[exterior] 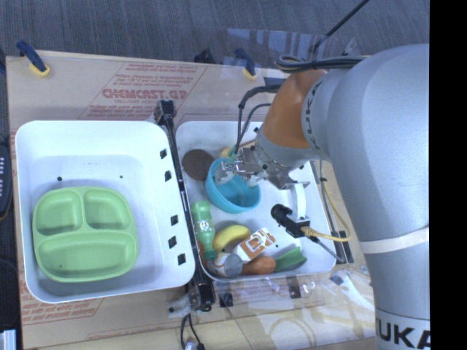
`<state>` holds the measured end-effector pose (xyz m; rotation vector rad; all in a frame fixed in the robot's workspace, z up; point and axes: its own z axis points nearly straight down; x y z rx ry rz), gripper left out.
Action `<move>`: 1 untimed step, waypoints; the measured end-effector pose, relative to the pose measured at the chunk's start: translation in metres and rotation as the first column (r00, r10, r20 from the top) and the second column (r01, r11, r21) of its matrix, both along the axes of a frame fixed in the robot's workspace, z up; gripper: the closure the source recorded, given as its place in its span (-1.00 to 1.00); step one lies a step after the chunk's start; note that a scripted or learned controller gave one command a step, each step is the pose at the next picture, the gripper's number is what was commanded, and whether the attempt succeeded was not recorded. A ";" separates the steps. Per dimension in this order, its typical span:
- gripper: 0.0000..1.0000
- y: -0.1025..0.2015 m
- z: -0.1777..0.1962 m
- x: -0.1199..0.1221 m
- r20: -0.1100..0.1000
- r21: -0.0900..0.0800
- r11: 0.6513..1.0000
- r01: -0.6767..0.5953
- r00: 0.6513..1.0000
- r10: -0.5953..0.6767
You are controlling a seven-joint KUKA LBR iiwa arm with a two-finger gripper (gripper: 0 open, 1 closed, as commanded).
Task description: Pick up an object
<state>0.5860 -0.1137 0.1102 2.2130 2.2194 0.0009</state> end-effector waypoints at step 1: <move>-1.00 0.000 -0.004 -0.017 0.028 -0.001 0.996 0.087 0.996 -0.087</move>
